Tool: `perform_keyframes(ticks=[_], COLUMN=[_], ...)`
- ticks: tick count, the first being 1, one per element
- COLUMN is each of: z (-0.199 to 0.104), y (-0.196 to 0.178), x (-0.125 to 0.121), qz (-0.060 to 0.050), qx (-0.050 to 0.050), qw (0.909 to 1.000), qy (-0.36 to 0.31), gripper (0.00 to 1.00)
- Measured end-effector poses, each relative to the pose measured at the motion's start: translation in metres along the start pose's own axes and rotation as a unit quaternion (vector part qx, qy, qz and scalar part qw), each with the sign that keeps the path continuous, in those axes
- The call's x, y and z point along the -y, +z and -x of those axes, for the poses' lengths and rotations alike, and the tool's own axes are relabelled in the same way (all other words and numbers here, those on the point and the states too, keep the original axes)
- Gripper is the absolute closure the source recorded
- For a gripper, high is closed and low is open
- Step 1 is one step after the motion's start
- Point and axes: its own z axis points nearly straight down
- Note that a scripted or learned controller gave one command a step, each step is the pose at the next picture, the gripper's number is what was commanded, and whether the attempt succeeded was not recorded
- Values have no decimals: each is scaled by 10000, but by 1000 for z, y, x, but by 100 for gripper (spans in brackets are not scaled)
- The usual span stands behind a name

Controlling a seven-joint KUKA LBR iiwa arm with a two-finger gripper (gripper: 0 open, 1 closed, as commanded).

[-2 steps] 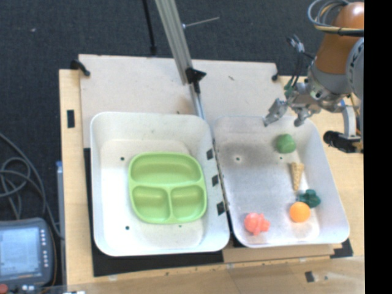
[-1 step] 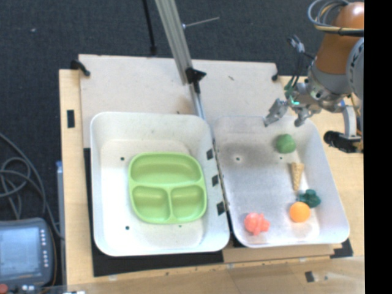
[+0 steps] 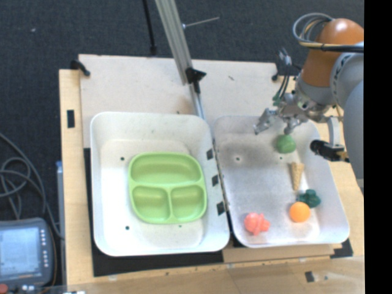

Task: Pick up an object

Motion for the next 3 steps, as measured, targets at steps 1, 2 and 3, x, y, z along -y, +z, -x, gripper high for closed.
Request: perform_keyframes(ticks=[1,2,3], z=[1,2,3], y=[52,36,-30], x=[1,-2,-3], qz=[-5,38,61], qx=[-2,25,5], qw=[10000,10000,10000], qy=[-12,-37,-20], gripper=[0,100,100])
